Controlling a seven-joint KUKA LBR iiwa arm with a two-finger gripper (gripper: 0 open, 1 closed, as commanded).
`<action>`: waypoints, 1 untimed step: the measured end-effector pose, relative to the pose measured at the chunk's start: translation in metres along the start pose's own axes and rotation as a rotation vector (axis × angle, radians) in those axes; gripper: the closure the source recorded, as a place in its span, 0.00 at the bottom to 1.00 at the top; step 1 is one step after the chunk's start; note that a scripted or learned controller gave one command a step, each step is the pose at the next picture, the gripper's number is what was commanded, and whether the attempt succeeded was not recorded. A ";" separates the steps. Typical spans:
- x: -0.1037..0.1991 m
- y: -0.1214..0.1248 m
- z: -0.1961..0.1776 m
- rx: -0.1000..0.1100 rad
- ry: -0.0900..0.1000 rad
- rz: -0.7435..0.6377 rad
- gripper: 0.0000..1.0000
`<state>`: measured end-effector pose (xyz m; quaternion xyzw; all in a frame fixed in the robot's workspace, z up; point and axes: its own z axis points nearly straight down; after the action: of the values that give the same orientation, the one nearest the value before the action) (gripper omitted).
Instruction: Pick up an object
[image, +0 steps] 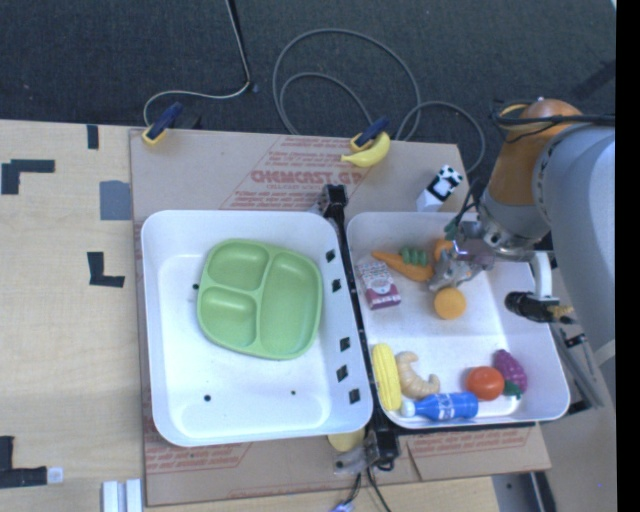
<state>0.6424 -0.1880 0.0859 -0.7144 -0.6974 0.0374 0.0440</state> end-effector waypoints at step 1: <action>-0.007 -0.052 -0.073 -0.115 -0.011 -0.023 1.00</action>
<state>0.5987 -0.1945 0.1642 -0.7074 -0.7068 0.0007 -0.0002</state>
